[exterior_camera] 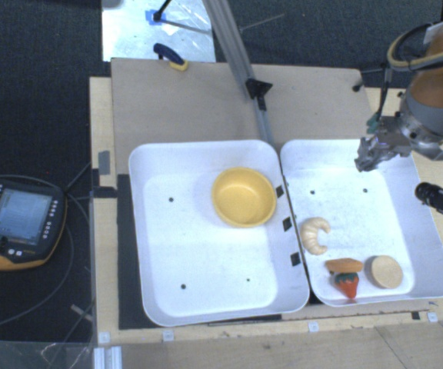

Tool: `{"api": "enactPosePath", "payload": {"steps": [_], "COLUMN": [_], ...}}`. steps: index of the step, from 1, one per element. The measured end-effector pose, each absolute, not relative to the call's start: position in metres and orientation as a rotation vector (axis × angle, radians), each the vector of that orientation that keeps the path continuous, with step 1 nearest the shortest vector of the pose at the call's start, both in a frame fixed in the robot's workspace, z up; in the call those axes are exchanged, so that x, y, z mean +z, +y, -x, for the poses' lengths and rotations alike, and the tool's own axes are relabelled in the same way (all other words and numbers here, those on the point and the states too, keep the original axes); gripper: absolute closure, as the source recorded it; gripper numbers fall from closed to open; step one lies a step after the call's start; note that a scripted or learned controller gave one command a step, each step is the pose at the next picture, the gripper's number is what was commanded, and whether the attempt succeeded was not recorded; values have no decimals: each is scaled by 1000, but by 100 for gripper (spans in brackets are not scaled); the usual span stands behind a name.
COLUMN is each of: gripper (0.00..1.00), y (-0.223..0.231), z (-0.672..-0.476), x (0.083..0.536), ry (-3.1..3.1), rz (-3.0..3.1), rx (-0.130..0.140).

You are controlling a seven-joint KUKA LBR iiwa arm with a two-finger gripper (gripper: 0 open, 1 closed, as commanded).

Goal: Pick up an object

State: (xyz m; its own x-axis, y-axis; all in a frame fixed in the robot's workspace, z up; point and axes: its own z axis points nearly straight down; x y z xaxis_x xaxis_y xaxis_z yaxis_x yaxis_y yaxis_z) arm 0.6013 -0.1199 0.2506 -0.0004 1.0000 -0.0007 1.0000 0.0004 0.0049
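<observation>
Two white bins side by side on a tan bench. Teach pendant on dark floor at left, cable trailing. Yellow-blue clamp at bench's far edge. Grey pole slants across the bench.

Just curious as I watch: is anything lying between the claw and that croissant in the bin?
No. In the camera view the white bin floor between the claw and the croissant is bare, apart from small dark dots on the floor.
</observation>
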Motion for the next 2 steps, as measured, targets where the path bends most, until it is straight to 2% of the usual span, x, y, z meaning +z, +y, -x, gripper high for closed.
{"api": "enactPosePath", "payload": {"steps": [1, 2], "gripper": [100, 100], "y": [-120, -68], "z": [-602, -609], "x": [300, 282], "ry": [2220, 2227], "rz": [-2218, -2217], "rx": [5, 1]}}
